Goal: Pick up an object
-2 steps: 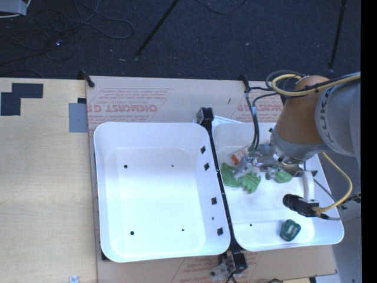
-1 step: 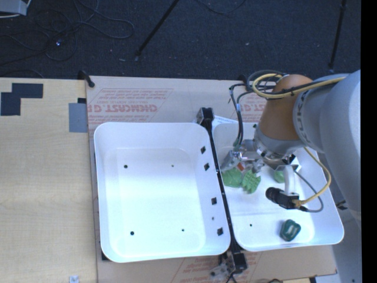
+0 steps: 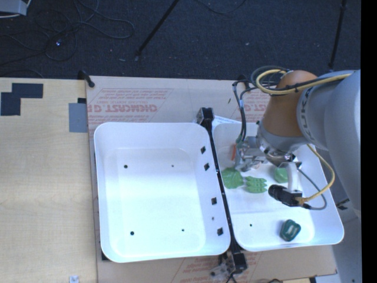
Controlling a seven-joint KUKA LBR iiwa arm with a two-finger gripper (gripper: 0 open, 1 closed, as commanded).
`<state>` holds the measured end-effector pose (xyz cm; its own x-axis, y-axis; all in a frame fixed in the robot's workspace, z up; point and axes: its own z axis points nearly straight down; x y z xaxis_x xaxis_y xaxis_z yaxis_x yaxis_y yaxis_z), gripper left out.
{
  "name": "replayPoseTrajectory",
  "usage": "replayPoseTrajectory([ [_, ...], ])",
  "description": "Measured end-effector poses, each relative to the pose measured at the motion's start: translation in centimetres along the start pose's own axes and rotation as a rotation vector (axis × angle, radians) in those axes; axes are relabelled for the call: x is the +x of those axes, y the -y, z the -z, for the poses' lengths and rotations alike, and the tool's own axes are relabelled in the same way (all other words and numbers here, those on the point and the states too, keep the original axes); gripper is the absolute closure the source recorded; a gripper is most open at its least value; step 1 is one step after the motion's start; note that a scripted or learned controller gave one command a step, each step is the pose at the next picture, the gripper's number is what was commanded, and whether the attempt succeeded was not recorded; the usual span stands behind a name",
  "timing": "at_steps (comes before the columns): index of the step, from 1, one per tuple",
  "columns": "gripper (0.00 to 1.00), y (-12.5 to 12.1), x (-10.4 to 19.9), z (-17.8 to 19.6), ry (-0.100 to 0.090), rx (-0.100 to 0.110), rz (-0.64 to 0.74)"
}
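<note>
Two white bins side by side, arm reaching into the right bin (image 3: 330, 229) from the right.

Gripper (image 3: 250, 161) low over the bin's far-left part, grip state impossible to tell. Four green objects counted there: two (image 3: 232, 178) (image 3: 255, 185) just beside the gripper, one (image 3: 281, 173) right of it, one dark (image 3: 290, 230) near corner. Left bin (image 3: 118, 140) alongside.

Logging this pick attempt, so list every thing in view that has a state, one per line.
gripper: low inside the right bin, over the green pieces.
light green pieces: lying on the bin floor beside the divider, under the gripper.
small green piece: on the floor, partly hidden by the arm.
dark green object: lying alone near the front edge, untouched.
right bin: holds all the objects.
left bin: flat on the bench beside the right bin.
</note>
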<state>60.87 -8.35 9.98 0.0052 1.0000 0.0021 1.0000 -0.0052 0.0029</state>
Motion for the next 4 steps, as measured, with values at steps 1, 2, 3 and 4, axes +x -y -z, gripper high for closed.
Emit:
replayPoseTrajectory([
  [1,1.00,1.1,-7.8,-1.2,0.006,0.004,-0.001],
  [2,0.00,1.0,-7.3,-1.2,0.003,0.003,0.004],
  [3,0.00,7.1,-5.6,-1.2,0.000,0.010,0.003],
  [4,1.00,6.8,-5.8,-0.2,0.001,0.006,-0.002],
])
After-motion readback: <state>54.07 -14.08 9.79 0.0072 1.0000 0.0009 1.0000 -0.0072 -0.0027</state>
